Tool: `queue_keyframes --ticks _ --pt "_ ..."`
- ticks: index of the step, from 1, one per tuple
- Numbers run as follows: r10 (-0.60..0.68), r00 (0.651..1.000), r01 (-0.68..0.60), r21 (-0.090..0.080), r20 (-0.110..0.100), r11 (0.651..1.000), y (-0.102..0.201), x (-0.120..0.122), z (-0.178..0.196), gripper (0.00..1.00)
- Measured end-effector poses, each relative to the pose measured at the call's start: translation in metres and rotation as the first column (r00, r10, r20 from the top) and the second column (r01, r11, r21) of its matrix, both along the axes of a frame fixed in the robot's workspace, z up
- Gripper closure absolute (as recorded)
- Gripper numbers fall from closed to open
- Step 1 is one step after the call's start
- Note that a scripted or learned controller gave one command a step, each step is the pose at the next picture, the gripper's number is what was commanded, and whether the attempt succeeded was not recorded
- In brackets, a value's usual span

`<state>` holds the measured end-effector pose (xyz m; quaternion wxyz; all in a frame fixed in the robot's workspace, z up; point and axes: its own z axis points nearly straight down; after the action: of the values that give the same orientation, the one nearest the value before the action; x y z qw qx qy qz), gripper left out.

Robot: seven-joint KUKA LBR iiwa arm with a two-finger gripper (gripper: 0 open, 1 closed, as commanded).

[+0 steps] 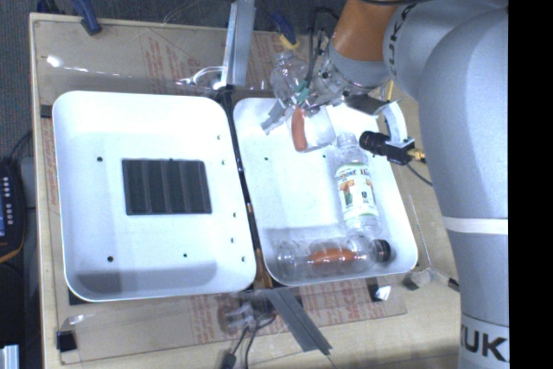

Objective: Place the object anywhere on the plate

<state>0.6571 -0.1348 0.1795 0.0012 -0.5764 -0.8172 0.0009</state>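
The plate is a dark grey ribbed rectangle lying flat in the middle of the left bin. My gripper hangs over the far end of the right bin, well to the right of the plate. Its fingers are closed on a small clear object with an orange part, which sits just below them, near the bin's far wall. The wrist and its orange band hide the upper part of the gripper.
In the right bin a clear bottle with a green and orange label lies along the right side. Another clear bottle with orange contents lies across the near end. A black cable plug sticks out beside the wrist.
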Motion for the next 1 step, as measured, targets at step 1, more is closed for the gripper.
queue_keyframes --ticks 1 --pt "0.077 0.997 -0.077 0.0 -0.002 0.997 0.0782 -0.0224 0.0285 1.0"
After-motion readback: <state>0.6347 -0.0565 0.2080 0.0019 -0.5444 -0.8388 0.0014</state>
